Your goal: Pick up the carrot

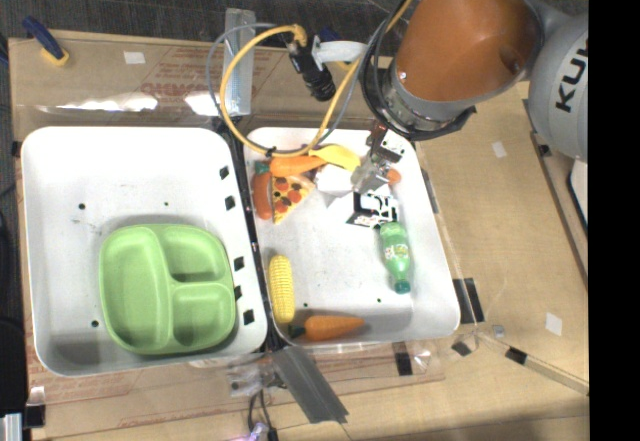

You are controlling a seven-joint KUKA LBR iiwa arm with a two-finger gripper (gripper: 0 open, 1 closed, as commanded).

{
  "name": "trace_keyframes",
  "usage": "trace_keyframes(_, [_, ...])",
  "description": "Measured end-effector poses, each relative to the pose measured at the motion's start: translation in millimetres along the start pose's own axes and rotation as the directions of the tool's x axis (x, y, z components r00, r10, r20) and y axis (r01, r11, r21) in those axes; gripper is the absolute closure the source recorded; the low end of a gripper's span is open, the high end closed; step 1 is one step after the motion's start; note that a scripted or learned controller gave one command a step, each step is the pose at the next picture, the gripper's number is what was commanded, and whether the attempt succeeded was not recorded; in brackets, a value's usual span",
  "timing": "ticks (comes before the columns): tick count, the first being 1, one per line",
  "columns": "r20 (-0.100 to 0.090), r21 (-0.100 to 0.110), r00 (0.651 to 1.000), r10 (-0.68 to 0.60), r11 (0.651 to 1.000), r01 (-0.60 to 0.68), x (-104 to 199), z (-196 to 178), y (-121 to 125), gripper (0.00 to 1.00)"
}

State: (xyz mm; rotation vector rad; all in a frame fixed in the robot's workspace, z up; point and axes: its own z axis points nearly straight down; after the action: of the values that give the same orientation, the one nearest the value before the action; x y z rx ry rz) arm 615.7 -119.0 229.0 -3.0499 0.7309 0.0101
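Lying flat along the near wall of the right bin: the carrot, tip pointing right, just beside the corn cob (a tight corner, awkward for a straight drop). Farther in, a green bottle, then a pizza slice. Poised at the far end, well apart from the carrot: the hand, open or closed impossible to tell. Off in the left bin, a green divided plate.

The carrot lies at the right bin's near edge, beside the corn — well apart from the end effector, which hangs over the far side near a green bottle. The left bin holds a green tray.
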Motion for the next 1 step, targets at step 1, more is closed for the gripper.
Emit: trace_keyframes(1, [-0.005, 0.001, 0.992, -0.122, 0.992, 0.122, -24.2, -15.2, -52.8, 1.0])
